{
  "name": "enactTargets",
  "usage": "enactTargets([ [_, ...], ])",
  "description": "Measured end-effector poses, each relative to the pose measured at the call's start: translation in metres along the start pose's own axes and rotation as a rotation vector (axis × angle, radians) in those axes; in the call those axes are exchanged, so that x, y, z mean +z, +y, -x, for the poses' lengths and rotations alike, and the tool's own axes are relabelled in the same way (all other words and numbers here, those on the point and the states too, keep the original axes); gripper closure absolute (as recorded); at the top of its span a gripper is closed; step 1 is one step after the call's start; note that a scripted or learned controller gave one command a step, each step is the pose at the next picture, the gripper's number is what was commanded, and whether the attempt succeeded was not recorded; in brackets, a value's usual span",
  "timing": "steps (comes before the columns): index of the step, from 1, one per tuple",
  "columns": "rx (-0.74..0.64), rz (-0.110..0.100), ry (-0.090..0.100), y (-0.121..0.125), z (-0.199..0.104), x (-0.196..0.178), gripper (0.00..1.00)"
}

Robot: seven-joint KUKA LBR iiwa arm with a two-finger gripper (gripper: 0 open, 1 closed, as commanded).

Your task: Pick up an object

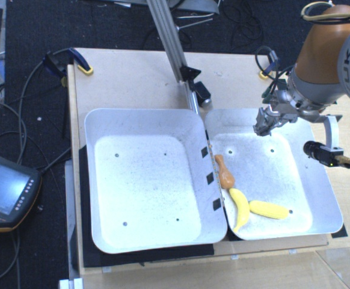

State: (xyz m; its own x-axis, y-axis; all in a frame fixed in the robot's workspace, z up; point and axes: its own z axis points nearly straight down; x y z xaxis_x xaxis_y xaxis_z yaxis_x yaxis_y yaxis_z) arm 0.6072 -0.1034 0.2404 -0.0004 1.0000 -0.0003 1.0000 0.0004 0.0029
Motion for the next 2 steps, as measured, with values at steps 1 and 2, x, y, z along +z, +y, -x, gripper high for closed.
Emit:
enactTargets([
  [1,-0.005,-0.003,0.002,0.004,-0.06,-0.005,1.0],
  [2,-0.004,-0.003,0.001,0.019,-0.105,0.003,1.0],
])
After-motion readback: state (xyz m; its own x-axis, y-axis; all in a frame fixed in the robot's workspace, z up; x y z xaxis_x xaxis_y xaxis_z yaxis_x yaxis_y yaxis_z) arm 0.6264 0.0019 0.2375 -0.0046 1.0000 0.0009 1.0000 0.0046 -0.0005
